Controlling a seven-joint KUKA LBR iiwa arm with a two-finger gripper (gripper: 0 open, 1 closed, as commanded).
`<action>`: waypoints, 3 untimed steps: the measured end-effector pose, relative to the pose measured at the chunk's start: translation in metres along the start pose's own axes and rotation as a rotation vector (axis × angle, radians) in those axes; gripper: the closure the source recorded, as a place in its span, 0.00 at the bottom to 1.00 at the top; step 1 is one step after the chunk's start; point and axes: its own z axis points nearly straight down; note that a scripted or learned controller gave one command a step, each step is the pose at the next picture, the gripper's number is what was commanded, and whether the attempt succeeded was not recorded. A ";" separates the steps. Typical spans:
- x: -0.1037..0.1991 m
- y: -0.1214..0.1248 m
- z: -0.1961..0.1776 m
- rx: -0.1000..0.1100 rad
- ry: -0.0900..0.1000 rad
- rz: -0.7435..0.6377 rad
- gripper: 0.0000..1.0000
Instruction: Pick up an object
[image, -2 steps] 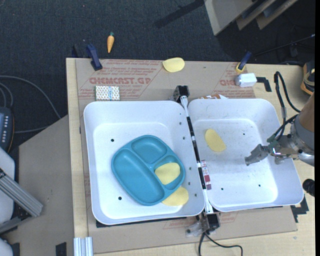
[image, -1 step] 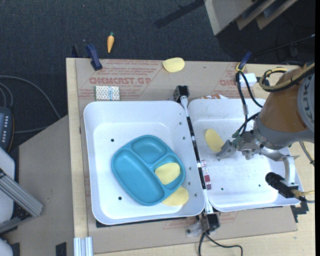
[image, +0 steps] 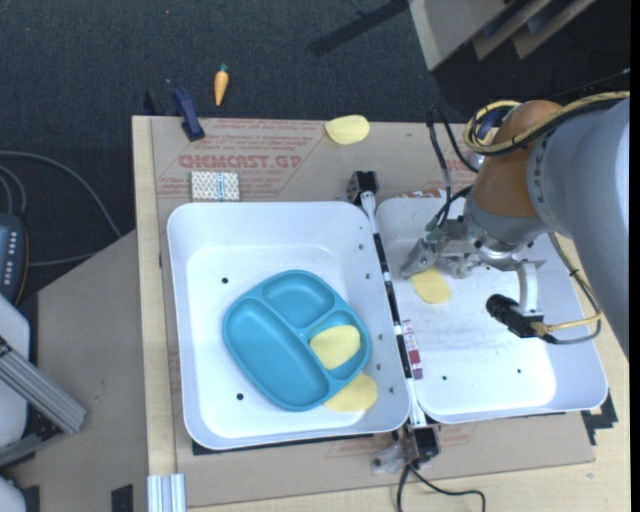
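The left bin (image: 190, 300) holds a blue divided plate (image: 285, 340) with 1 pale yellow piece (image: 336, 345) resting in its small compartment and a 2nd yellow piece (image: 353, 395) lying on the bin floor, touching the plate's lower right rim. Between the 2 bins runs a dark hinge strip (image: 392, 300).

In the right bin (image: 480, 390) lies a 3rd yellow piece (image: 433, 288), flat on the floor near the bin's upper left corner. This looks the likeliest thing to pick. It is roughly oval, with its long axis running from upper left to lower right.

The gripper (image: 448, 255) hangs just above and slightly to the right of that piece, under the orange wrist band (image: 510, 175). Whether the fingers are spread or closed I cannot tell (the wrist body hides them), and nothing can be seen held. The coming move likely calls for a short drop, shifted slightly left and toward the camera, to centre over the piece.
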 end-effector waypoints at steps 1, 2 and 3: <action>0.000 0.001 -0.011 -0.002 -0.001 -0.002 1.00; 0.000 0.001 -0.010 -0.002 -0.001 -0.002 0.00; -0.004 -0.010 0.000 0.002 0.000 0.001 0.00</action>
